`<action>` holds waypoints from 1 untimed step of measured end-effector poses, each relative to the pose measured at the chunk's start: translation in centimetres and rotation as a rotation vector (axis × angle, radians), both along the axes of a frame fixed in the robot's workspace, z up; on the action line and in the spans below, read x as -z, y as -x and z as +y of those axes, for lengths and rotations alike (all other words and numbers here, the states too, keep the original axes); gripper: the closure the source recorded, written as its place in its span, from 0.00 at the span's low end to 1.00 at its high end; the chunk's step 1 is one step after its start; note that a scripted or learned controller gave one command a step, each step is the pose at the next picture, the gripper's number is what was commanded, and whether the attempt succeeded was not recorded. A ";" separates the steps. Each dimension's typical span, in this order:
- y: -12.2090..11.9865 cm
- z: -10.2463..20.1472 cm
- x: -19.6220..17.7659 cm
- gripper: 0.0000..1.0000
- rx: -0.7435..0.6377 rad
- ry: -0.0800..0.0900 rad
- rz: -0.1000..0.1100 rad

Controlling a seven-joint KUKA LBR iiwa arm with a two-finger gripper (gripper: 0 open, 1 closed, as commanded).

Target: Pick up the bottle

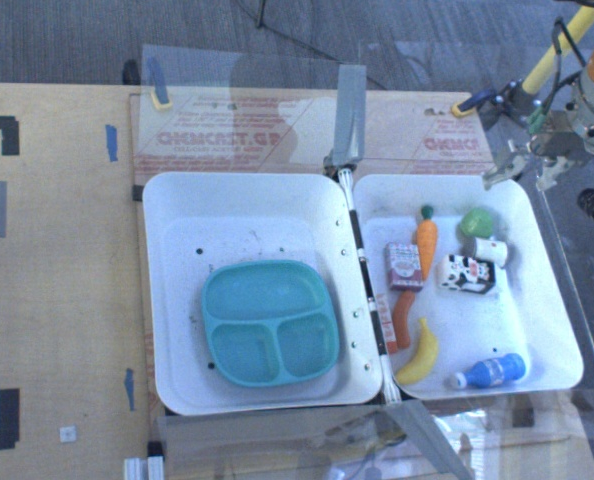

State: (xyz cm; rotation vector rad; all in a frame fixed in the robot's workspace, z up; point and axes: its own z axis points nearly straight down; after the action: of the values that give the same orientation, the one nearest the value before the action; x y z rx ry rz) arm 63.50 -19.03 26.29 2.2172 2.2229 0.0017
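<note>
The bottle (pixel 492 371) is blue with a white cap and lies on its side in the front right corner of the right bin (pixel 547 298). Its cap points left, toward a banana (pixel 420 356). My gripper (pixel 527 168) hangs over the far right corner of that bin, well away from the bottle, on the opposite side of the bin. It is open, and nothing is between its fingers.
The right bin also holds a carrot (pixel 426 243), a green lump (pixel 476 222), a cow-patterned carton (pixel 468 273), a small pink box (pixel 404 266) and a brown sausage (pixel 404 320). A teal divided plate (pixel 269 323) lies in the left bin (pixel 177 218).
</note>
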 end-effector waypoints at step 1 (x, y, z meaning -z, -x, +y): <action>-1.4 3.4 9.0 0.00 -0.156 0.000 0.000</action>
State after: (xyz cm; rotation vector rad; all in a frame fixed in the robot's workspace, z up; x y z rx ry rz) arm 64.88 -15.58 17.27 2.0373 2.3892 0.0021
